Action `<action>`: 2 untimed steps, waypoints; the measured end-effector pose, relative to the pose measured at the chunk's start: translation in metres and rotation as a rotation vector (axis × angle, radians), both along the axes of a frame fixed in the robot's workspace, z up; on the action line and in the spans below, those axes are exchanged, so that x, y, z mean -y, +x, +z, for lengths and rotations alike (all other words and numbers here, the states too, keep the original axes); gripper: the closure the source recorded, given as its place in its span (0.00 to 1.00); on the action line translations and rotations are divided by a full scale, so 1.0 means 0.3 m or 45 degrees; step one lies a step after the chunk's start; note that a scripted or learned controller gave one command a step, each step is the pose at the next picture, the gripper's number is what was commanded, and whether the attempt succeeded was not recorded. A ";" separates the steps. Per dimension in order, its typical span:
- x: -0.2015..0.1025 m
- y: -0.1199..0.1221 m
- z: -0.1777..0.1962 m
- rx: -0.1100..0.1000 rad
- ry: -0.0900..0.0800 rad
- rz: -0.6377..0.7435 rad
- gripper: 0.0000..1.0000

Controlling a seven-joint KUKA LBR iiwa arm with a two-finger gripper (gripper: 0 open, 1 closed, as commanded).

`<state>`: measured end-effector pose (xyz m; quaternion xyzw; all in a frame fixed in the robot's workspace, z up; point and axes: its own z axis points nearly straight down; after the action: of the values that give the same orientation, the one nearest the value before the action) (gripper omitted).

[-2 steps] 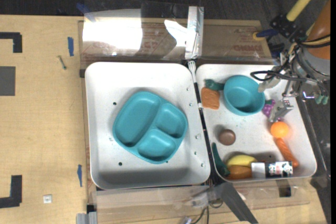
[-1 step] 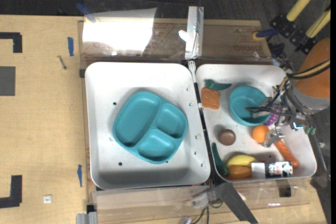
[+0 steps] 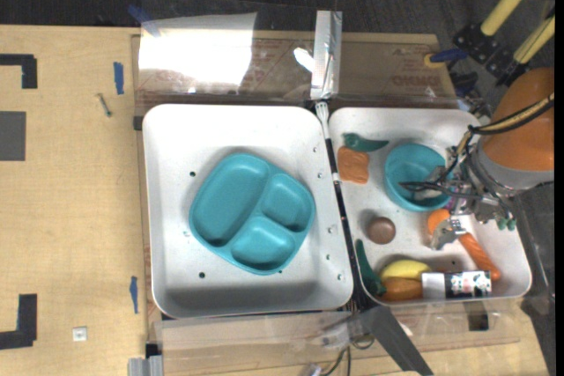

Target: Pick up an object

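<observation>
My gripper (image 3: 449,226) hangs low in the right bin (image 3: 520,286), just below the teal bowl (image 3: 414,174). A small orange piece (image 3: 436,223) lies right against its left side, and whether it is gripped is hidden by the wrist. An orange carrot (image 3: 478,253) lies just to the lower right of the gripper. A brown ball (image 3: 381,230) sits to its left. Along the bin's front wall lie a yellow fruit (image 3: 404,268), an orange fruit (image 3: 401,289) and a white and black tube (image 3: 456,283).
The left bin (image 3: 167,136) holds a teal divided plate (image 3: 253,211). An orange toy with a green top (image 3: 353,163) and a green piece (image 3: 365,267) lie by the right bin's left wall. The arm's orange band (image 3: 529,123) overhangs the bin's right rim.
</observation>
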<state>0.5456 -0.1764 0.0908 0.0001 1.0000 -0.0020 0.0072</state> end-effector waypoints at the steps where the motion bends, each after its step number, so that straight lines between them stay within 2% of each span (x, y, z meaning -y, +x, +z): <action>1: -0.115 -0.116 0.001 0.006 0.000 0.006 0.00; 2: -0.162 0.111 0.062 -0.007 0.006 -0.049 0.00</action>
<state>0.5789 -0.1278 0.1093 0.0192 0.9998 0.0003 0.0045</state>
